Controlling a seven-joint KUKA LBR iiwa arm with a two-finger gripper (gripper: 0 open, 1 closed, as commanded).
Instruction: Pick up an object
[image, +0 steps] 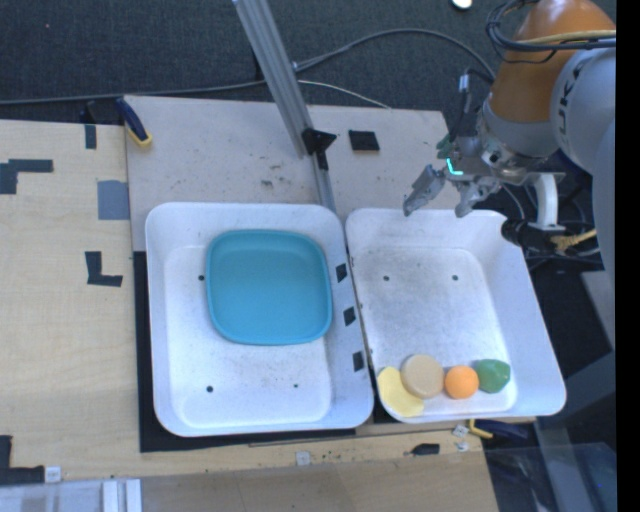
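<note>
Table (215, 140), pale wood and board, carried two shallow white bins side by side. Left bin (170, 300) held one teal plate (268, 286), lying flat near its centre. Right bin (520, 300) held four small items, bunched in a row along its near edge: a yellow piece (392, 397), a tan disc (422, 375) resting partly on it, an orange ball (460, 382) just beside the disc, and a green piece (492, 374) touching the ball.

Arm (560, 70), grey with orange band, reached in from the right. Tool (441, 196) hung above the far rim of the right bin, fingers spread wide, nothing between them, well apart from the row of items.

Handling, by judgement: all four looked light and small, probably toy food. Ball would likely roll; a grip across its middle seemed best. Disc, sitting highest and flat-sided, looked the easier take, by its edges. Crowding left little finger room between neighbours.
</note>
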